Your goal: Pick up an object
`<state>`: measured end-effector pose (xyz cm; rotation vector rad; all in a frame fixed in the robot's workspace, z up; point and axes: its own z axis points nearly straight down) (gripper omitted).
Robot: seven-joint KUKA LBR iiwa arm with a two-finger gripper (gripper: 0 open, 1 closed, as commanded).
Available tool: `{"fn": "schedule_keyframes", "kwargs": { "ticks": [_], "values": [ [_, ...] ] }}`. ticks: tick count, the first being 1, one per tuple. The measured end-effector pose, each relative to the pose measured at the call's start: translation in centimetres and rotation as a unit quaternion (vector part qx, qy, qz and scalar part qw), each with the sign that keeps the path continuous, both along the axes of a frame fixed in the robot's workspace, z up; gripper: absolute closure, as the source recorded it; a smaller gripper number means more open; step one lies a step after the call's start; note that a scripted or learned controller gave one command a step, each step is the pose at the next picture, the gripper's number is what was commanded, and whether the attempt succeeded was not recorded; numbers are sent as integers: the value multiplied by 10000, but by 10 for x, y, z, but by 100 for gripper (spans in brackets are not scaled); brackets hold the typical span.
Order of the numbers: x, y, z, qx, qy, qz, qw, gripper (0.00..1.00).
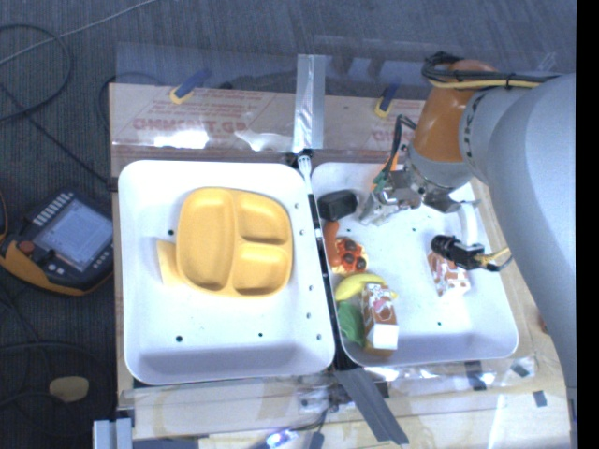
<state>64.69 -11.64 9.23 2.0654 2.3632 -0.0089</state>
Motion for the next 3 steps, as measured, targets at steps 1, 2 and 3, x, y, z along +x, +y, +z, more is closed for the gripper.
{"fn": "schedule_keyframes", "kwargs": {
  "ticks": [1, 2, 3],
  "values": [
    [-1, 0, -2, 1, 11, 1, 10000, 0],
    [11, 26, 90, 26, 12, 256, 9997, 0],
    [21, -35, 21, -11, -61, 870, 9962, 0]
  ]
}}
